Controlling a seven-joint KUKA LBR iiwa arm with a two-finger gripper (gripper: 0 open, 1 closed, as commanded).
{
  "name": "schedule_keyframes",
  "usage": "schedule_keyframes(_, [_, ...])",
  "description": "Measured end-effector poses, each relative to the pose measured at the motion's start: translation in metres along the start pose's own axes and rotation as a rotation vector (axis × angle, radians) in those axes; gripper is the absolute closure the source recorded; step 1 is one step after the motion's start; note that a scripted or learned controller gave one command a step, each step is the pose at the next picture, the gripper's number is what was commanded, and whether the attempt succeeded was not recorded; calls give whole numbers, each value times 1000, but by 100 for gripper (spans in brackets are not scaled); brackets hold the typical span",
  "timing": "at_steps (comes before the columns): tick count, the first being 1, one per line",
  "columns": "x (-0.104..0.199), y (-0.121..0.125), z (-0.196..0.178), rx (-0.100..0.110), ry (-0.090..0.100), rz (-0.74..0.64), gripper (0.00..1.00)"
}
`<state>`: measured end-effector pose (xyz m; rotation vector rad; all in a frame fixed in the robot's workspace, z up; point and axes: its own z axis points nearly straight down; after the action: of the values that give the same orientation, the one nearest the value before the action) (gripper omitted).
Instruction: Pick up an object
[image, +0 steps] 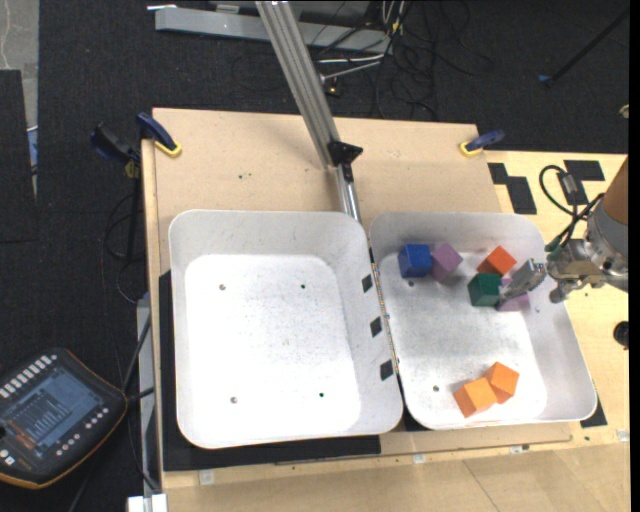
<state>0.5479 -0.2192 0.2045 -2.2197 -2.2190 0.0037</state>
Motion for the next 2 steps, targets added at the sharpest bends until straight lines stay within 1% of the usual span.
schedule_keyframes(1, [6, 2, 63, 2, 1, -1, 0])
schedule_keyframes(2, [6, 2, 112, -3, -1, 0, 0])
